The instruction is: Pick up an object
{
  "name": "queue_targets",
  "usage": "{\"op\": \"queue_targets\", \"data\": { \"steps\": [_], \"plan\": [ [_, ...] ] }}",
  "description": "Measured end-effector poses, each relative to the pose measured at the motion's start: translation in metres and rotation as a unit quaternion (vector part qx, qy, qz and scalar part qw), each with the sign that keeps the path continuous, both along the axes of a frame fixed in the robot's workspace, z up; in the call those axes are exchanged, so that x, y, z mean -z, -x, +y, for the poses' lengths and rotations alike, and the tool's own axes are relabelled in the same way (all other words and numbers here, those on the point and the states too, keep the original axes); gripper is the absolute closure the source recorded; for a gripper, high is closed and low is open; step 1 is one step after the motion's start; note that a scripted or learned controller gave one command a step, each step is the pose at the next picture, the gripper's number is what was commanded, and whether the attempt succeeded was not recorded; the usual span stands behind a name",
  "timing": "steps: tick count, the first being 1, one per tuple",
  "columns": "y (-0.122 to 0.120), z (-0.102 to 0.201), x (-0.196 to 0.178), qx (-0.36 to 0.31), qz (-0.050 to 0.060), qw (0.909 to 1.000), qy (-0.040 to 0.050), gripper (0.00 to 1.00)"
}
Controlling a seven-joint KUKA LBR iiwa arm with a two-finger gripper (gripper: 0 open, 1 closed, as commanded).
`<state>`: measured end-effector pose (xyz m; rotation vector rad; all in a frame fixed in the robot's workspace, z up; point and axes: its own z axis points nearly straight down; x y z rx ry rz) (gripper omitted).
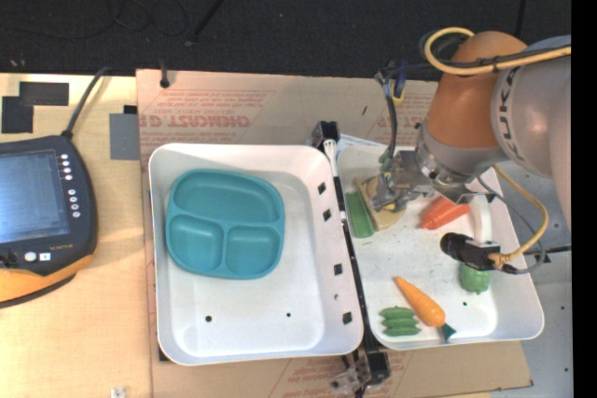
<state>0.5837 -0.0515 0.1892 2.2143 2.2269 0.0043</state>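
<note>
The gripper (392,186) hangs low over the right bin (522,317), near the green block (359,212). I cannot tell its fingers' state. Nothing looks lifted; the pick remains.

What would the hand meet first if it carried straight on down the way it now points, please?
Most likely the flat tan piece lying on the floor of the right bin, just beside the green block. The hand hangs right over it, though one slanted view leaves the depth unclear.
</note>
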Motion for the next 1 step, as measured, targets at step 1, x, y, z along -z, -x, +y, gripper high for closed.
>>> {"op": "queue_targets", "data": {
  "steps": [1],
  "plan": [
    [-0.0052, 0.0369, 0.0065, 0.001, 0.006, 1.0000, 0.0001, 1.00]
  ]
}}
